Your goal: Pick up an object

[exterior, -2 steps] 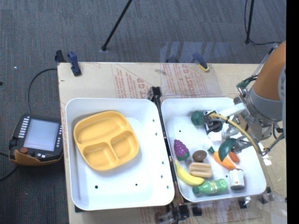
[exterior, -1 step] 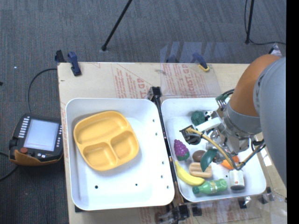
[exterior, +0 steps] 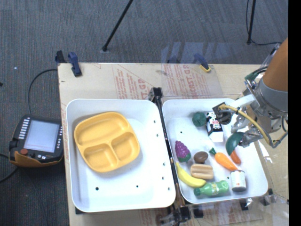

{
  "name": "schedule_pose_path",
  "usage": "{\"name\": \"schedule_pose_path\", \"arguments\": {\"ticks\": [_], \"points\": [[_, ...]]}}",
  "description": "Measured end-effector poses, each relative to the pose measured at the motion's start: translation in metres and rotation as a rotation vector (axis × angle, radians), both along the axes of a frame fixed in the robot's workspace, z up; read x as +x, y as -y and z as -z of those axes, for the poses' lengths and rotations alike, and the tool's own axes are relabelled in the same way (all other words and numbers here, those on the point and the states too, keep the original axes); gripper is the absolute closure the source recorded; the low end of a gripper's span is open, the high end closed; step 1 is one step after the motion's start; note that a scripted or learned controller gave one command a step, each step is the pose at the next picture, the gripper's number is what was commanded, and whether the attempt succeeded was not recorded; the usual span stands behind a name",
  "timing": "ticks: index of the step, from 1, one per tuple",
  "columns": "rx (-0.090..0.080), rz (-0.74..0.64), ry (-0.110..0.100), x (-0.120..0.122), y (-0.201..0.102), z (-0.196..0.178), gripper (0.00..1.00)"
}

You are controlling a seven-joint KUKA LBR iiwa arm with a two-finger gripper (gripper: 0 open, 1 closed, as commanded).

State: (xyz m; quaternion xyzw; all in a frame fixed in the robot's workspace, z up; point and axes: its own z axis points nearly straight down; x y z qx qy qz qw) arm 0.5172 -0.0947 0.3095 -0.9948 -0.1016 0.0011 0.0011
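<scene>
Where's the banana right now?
The banana lies in the right bin, near its front left edge, below the grapes and beside the green bottle.

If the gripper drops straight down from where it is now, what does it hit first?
Most likely the dark green vegetable toy near the right bin's far-right side; the gripper hangs right over it, with the carrot just beside. Depth is hard to judge from this slanted view.

Bench under two white bins
</scene>
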Motion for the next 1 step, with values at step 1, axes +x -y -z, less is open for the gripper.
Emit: {"name": "schedule_pose_path", "arguments": {"ticks": [1], "points": [[0.003,-0.078,-0.01,-0.0333,-0.0316,0.041,1.0]]}}
